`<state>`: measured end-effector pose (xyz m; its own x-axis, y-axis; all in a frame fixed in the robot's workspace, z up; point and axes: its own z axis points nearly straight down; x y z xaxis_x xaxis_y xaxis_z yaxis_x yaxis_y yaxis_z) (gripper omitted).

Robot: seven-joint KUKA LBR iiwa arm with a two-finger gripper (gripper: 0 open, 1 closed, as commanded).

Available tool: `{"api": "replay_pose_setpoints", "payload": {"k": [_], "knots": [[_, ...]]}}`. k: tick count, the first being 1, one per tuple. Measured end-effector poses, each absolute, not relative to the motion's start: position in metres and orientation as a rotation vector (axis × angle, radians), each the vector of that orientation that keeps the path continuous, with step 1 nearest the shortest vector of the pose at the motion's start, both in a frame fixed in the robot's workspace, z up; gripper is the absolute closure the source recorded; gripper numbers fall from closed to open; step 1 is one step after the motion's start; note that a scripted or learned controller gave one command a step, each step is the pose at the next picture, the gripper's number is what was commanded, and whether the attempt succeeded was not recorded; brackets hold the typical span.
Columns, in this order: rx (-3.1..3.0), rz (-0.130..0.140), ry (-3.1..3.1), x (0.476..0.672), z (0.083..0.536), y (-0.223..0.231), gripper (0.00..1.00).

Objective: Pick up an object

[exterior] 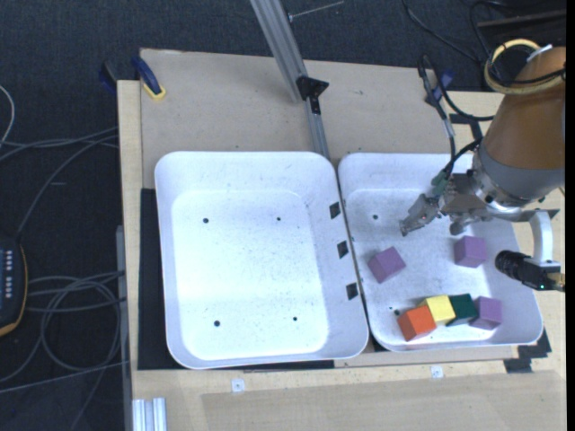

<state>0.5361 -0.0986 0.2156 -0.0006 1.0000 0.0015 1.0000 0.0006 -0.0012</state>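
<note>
In the right bin (382, 196) lie several small blocks. One purple block (386, 263) rests near the bin's middle and another purple block (470, 251) sits to its right. Along the front wall stand an orange block (416, 322), a yellow block (439, 309), a green block (463, 307) and a third purple block (489, 312). My gripper (432, 230) hangs over the bin's floor, above and between the two upper purple blocks. Its fingers are spread open with nothing between them.
The left bin (243, 259) lies beside the right one, with black clips on the shared wall (341, 248). A metal pole (283, 39) slants up from the bench behind the bins. Cables run along the bench's right rear corner (440, 92).
</note>
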Motion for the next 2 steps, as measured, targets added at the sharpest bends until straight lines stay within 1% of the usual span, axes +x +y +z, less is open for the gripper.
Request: {"api": "replay_pose_setpoints", "payload": {"k": [1,2], "knots": [[-2.22,-0.001,-2.221,0.536,0.216,-0.099,0.0],[-2.217,0.005,-2.218,0.534,0.172,-0.093,0.0]]}}
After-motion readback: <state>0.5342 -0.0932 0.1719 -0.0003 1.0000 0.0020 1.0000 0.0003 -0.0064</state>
